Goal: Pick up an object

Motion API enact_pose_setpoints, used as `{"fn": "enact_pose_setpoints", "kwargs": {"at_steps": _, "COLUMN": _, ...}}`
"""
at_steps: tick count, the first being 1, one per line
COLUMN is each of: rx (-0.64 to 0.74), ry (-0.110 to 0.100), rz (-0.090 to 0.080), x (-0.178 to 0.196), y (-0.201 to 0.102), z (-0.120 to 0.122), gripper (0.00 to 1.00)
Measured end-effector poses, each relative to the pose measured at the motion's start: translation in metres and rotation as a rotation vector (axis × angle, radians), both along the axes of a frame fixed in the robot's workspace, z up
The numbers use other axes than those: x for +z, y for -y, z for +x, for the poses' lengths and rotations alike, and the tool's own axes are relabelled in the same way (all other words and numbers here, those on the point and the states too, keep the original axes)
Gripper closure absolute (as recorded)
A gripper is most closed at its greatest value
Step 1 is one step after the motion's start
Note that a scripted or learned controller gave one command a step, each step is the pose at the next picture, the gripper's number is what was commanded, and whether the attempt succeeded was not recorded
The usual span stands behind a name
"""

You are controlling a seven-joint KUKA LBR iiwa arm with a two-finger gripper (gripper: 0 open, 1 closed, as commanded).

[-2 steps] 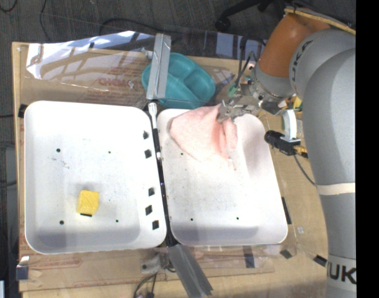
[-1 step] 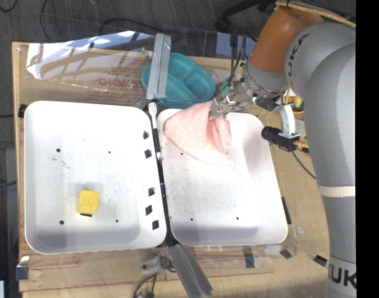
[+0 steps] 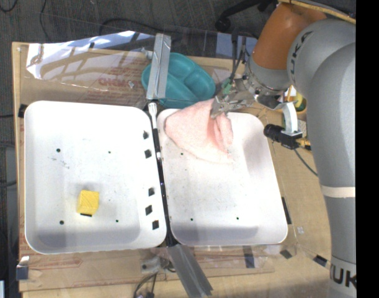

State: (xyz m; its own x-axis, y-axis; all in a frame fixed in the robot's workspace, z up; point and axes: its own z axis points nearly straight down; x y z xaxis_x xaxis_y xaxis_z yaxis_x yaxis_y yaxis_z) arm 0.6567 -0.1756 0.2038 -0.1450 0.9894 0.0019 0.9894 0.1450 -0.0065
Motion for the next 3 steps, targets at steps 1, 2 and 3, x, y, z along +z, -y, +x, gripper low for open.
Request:
{"fn": "enact_pose_setpoints", "kwargs": {"at_steps": 1, "rx": 0.289, "ry": 0.002, "rz": 0.001, "x": 0.006, "y": -0.003, "z": -0.016, "gripper": 1.0}}
{"fn": "enact_pose_setpoints", "kwargs": {"at_steps": 2, "rx": 0.294, "ry": 0.001, "rz": 0.0, "x": 0.016, "y": -0.003, "z": -0.016, "gripper": 1.0}}
{"fn": "enact_pose_setpoints", "kwargs": {"at_steps": 3, "rx": 0.428, "ry": 0.003, "rz": 0.002, "x": 0.004, "y": -0.011, "z": -0.017, "gripper": 1.0}}
